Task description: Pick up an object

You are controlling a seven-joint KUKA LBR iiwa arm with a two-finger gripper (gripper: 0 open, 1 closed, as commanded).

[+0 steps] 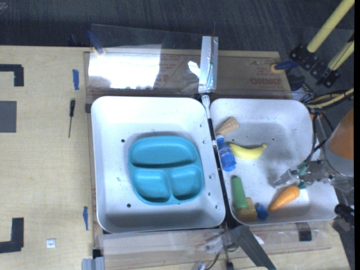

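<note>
Hovering low in the right bin [304,112], my fingers [293,176] sit just above the carrot [285,197]; I cannot tell how far they are spread. Banana [247,151] lies near the divider.

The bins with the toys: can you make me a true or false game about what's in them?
1. The blue tray with sections sits in the left bin. True.
2. The banana lies in the left bin. False: it lies in the right bin.
3. The carrot is in the right bin, close to the gripper. True.
4. The carrot is held up in the air by the gripper. False: it lies on the bin floor.
5. The green toy lies near the bin's front edge, below the banana in the camera view. True.
</note>
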